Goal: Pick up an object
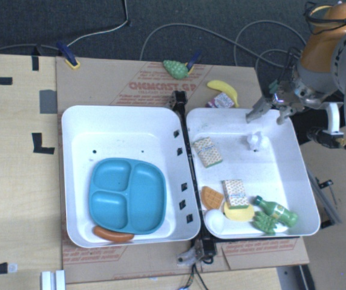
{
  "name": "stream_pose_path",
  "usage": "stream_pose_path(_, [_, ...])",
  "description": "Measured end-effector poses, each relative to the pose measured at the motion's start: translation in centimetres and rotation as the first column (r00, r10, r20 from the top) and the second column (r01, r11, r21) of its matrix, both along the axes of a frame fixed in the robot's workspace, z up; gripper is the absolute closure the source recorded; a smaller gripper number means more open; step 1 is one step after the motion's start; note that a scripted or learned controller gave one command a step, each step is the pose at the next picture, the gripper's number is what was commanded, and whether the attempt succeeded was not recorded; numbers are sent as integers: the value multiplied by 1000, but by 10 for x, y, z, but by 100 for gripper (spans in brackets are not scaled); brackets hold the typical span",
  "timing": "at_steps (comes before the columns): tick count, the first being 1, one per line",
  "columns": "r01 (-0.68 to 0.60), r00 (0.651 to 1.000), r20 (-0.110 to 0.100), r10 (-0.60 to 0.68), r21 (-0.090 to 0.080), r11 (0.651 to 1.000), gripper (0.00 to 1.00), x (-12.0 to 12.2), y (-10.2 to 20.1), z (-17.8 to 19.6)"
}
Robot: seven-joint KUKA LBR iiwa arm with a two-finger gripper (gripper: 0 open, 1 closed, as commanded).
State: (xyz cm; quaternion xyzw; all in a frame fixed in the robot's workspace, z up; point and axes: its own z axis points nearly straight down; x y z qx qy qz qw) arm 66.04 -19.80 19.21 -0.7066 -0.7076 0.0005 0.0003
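From my console I see the arm (327, 47) entering from the right, its orange band up near the top corner; the gripper (268, 112) hangs over the far right rim of the right bin (294, 168), its two grey fingers (256, 112) spread apart with nothing between them; I read it as open and empty.

Just beneath and slightly inward of the gripper, a small white object (254, 141) sits on the bin floor, too pale against the plastic for me to name; left of it lies a patterned packet (208, 151), tilted; nearer the front edge I count a second patterned packet (235, 192), an orange waffle-like piece (211, 197) just beside it, a yellow item (239, 212) touching that packet's lower end, a green toy bottle (275, 209) and a green leafy piece (265, 224) crowded into the front right corner.

The left bin (76, 156) holds a blue divided plate (127, 195) with three compartments; a toy sausage (113, 235) lies against the plate's front edge.

Outside the bins, on the cardboard sheet (94, 83), I see a banana (223, 90), a small wrapped item (222, 101) beside it, and a green object (176, 69) further back; cables (124, 11) run across the dark floor beyond.
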Motion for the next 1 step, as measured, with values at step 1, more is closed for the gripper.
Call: stream_pose_path(1, [0,1000,-1,0,1,1000,0,-57,48,-24])
